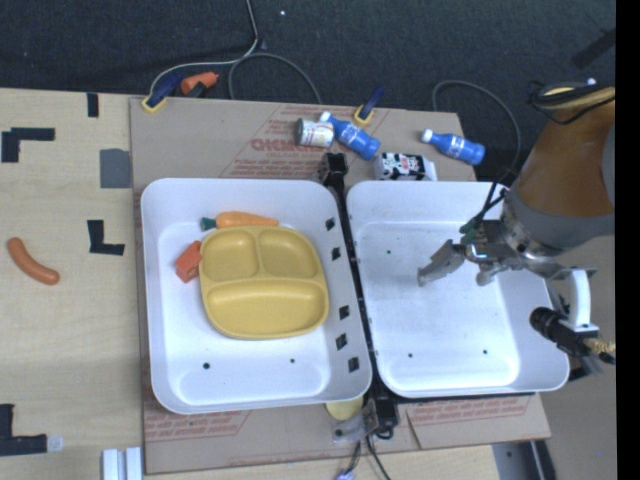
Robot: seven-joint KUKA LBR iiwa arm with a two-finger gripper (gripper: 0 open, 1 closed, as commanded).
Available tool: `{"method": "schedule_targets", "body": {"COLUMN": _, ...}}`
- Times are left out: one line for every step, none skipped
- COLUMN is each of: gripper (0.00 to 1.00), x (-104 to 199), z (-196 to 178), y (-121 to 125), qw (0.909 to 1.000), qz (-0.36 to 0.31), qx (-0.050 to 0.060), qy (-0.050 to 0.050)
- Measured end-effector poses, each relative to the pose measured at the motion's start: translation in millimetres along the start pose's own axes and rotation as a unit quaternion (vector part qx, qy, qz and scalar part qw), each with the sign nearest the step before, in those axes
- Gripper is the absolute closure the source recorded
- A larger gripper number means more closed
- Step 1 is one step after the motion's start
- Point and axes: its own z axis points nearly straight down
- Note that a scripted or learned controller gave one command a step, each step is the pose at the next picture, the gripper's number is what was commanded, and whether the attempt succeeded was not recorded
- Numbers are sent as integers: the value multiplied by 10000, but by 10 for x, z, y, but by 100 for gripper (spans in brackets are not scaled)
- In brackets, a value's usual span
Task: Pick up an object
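My gripper (461, 270) hangs over the right white bin (440, 343), toward its right half, and stands open with nothing between its fingers. One grey finger (436, 267) points left and down; the other (488, 273) is shorter in view. In the left white bin (175, 368) lies a yellow divided plate (265, 280). An orange carrot (246, 220) with a green top rests against the plate's far edge, and a red-orange piece (188, 260) lies at its left side.
Behind the bins on the cardboard lie a white can (315, 131), two blue bottles (356, 138) (455, 147) and a black-and-white pack (405, 166). A sausage (32, 261) lies on the bench far left. An orange clamp (200, 82) sits at the back.
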Motion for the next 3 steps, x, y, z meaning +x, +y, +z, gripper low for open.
{"method": "schedule_targets", "body": {"gripper": 0, "x": -809, "z": 760, "y": 602, "qw": 10000, "qz": 29, "qx": 9, "qy": -18}}
{"method": "schedule_targets", "body": {"gripper": 0, "x": -591, "z": 1403, "y": -292, "qw": 10000, "qz": 18, "qx": 27, "qy": 6}}
{"method": "schedule_targets", "body": {"gripper": 0, "x": -800, "z": 582, "y": 674, "qw": 10000, "qz": -11, "qx": -72, "qy": -31}}
